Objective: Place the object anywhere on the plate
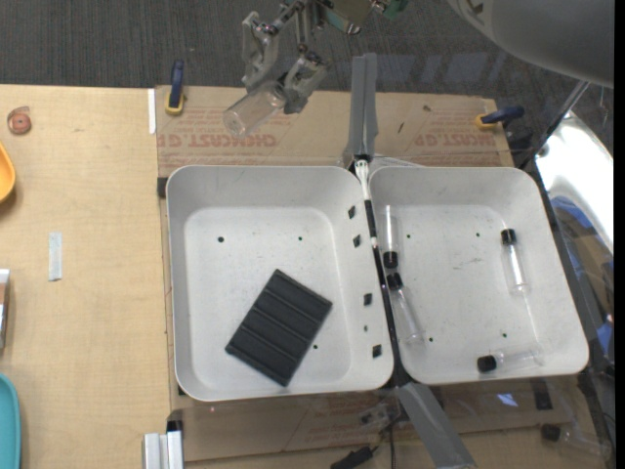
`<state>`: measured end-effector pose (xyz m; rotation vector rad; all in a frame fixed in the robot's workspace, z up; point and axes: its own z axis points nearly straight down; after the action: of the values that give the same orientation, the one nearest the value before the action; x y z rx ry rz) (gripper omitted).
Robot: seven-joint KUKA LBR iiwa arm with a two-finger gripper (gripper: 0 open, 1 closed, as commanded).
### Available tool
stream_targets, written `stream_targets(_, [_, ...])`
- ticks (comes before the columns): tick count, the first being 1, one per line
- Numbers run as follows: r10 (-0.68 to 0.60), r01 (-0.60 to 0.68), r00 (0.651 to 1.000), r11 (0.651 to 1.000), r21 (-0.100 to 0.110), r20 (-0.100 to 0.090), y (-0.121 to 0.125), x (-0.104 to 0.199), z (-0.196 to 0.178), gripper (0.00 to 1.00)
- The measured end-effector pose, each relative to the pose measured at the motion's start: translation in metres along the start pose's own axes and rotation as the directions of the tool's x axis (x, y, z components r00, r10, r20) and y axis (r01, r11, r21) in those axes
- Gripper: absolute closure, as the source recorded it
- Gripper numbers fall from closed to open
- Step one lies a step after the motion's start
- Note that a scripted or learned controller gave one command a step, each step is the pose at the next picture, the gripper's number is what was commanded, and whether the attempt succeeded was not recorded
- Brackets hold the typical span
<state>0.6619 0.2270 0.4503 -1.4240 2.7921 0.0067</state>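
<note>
High above the bench's far edge, the gripper (278,84) carries a clear tube (252,112) pinched between its 2 fingers, the lift apparently done, the dark ridged plate (280,326) in the left bin (195,198) not yet reached.

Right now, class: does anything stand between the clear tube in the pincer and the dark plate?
Nothing visible does. The pincer holds the tube beyond the left bin's far rim; the plate lies uncovered inside it.
</note>
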Motion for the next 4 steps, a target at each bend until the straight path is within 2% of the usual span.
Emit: stream_targets(4, [0.022,-0.022,1.000,1.000,0.001,0.020,-0.008,0.000,-0.036,1.00])
